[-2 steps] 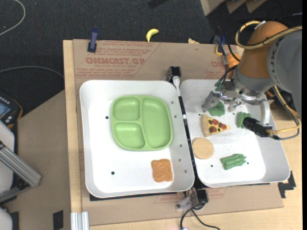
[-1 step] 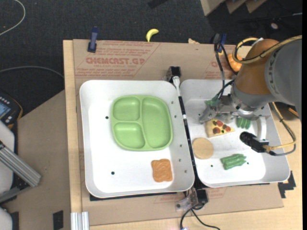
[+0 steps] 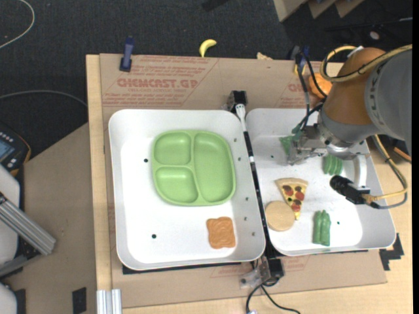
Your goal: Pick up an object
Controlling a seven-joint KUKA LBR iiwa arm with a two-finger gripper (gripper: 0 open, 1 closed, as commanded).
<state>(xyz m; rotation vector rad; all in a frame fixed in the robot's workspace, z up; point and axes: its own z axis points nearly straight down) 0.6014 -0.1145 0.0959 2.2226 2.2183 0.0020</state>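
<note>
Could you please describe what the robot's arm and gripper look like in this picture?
The arm is bulky and rounded, grey, with a broad orange band above the wrist. Yellow and black cables loop beside it. The gripper is a compact grey metal unit with dark parts at the wrist's end.

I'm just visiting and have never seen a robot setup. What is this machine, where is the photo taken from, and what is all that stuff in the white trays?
The photo comes from one camera fixed above the bench, looking down at a slant. The grey robot arm with an orange band reaches in from the right; its gripper sits low over the right white bin. I cannot tell whether it holds anything. That bin holds toy food: a pizza slice, a round tan cookie, a green vegetable piece and another green piece. The left white bin holds a green divided plate and an orange waffle-like toy.
</note>
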